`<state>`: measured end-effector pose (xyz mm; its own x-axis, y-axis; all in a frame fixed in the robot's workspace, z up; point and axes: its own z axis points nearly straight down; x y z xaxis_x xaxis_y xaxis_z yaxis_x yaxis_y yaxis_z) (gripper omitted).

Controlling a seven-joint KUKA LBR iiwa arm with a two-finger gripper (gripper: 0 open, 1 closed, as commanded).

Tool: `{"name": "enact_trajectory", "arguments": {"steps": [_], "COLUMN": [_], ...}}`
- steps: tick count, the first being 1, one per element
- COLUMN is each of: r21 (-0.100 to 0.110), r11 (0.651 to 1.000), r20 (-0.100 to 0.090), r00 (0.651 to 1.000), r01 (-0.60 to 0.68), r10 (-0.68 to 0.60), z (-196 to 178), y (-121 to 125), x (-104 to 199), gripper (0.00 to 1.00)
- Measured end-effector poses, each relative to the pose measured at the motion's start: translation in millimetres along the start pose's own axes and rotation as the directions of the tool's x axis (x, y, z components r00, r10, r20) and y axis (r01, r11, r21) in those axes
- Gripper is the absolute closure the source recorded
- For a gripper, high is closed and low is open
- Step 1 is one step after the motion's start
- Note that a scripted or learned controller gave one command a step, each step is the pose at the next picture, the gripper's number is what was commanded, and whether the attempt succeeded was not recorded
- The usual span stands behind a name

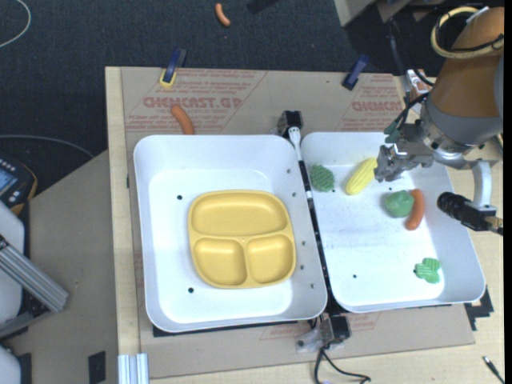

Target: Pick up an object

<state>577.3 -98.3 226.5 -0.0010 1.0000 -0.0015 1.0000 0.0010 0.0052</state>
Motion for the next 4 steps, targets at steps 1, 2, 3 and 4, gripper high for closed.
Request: {"name": "enact_trajectory", "arguments": {"steps": [1,2,3,4], "r21": [0.008,0.009,0.002,0.007], "r11": [1.0,1.0,1.0,1.0], "r20": [-0.003,-0.004,-0.003,-0.002], "r00": [1.0,1.0,1.0,1.0], "r01": [0.004,0.004,0.005,0.001], "r10": [-0.004,-0.004,-0.005,-0.001], "z": [10,15,3,8], "y": [-7,-17,-12,-14], "x": [53,103,149,166], "gripper": [1.0,1.0,1.0,1.0]}}
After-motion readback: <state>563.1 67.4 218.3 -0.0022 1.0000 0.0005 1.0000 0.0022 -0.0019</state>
